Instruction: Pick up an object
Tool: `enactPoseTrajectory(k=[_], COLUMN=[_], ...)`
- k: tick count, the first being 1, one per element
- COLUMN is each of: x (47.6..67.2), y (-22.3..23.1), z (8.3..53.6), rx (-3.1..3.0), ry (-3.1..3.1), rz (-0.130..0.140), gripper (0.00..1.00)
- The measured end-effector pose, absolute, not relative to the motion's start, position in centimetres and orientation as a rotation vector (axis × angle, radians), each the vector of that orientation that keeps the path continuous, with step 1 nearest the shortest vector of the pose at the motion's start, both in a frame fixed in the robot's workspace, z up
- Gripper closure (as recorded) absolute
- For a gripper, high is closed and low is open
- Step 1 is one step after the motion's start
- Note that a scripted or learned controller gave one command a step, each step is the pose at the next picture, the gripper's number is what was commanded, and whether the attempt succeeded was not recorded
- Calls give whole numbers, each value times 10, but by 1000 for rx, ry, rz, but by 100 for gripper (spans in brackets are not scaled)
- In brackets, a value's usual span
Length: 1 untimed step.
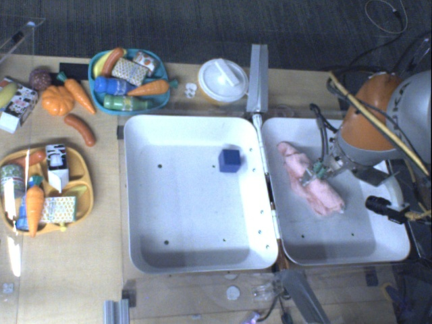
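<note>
The left bin is mostly bare floor; a blue cube sits alone near its upper right, with room on every side. In the right bin, a pink cloth lies slantwise across the upper middle, and the gripper is down on it. The bin's lower floor and far left strip are open. The arm and cables crowd its right side.

A pale wooden bench — evenly lit — stands against dark grey carpet along the top.
</note>
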<state>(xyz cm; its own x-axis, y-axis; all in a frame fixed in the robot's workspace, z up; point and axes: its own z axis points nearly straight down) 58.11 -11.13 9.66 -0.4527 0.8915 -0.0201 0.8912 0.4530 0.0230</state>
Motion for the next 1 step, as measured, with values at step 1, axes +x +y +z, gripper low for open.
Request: enactPoseTrajectory(k=[1], x=[583], y=[-110], z=[108], rx=[1622], ry=[2651], rz=[19], gripper=[100])
